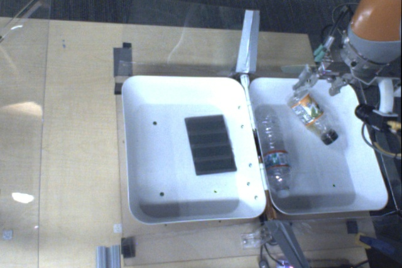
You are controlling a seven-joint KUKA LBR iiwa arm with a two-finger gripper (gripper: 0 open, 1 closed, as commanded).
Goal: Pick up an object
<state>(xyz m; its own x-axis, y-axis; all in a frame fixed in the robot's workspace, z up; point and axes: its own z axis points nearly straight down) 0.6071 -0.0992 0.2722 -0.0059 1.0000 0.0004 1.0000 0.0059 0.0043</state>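
My gripper [319, 86] hangs over the far part of the right bin [370, 194], its two fingers spread open. Just in front of it, a small bottle [311, 115] with an orange and green label and a black cap lies slanted on the bin floor. The bottle's upper end sits close under the left fingertip, and nothing is between the fingers. A clear plastic water bottle [274, 149] lies along the right bin's left wall. A black ribbed rectangular block [210, 144] lies flat in the middle of the left bin [144, 185].
A metal post [248, 41] stands behind the seam between the bins. Black cables [377, 128] hang at the right bin's right edge. The arm's orange band [380, 3] looms over the far right corner.
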